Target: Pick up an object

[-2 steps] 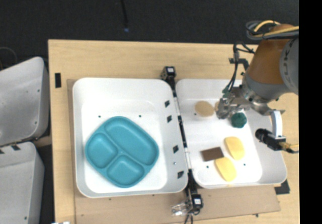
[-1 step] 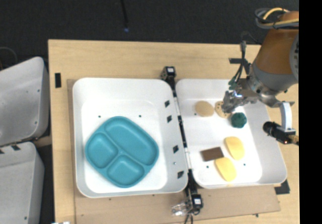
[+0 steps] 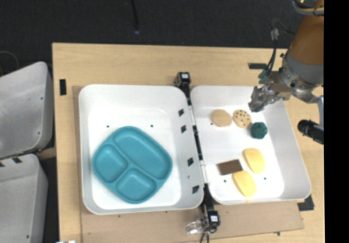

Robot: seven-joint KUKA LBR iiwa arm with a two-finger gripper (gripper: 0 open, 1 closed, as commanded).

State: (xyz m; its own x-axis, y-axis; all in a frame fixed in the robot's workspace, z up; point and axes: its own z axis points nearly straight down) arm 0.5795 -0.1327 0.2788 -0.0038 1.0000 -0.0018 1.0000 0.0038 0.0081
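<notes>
The right bin [image 3: 286,182] holds several small food-like pieces: a tan oval [image 3: 221,118], a speckled round cookie [image 3: 241,118], a dark green ball [image 3: 258,130], a brown rectangle [image 3: 229,167] and two yellow ovals [image 3: 253,160] [image 3: 244,183]. My gripper [image 3: 257,101] hangs over the bin's back right part, just right of and above the cookie. Nothing shows between its fingers.
The left bin [image 3: 92,105] contains a teal divided plate [image 3: 132,164]. A black clip [image 3: 182,78] sits at the back where the two bins meet. Grey panels [image 3: 22,105] stand off the bench's left edge. Bare wooden bench [image 3: 136,61] runs behind the bins.
</notes>
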